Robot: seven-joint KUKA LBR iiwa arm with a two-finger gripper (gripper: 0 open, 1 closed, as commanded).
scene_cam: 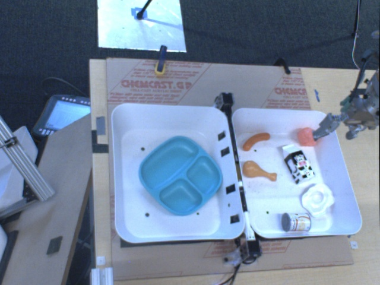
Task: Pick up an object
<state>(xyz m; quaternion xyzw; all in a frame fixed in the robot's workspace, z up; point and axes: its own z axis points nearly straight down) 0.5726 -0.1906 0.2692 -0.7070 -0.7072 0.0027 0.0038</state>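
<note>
Camera view: gripper (337, 127) spread open beside pink block (306, 136); centre over block, descend straight, then close.

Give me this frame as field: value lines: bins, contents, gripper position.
left bin: blue divided plate
right bin: sausage, chicken drumstick, pink block, black-and-white carton, white cup, small can on its side
gripper: at right bin's far right corner, one finger next to pink block
held object: none visible between fingers
</note>
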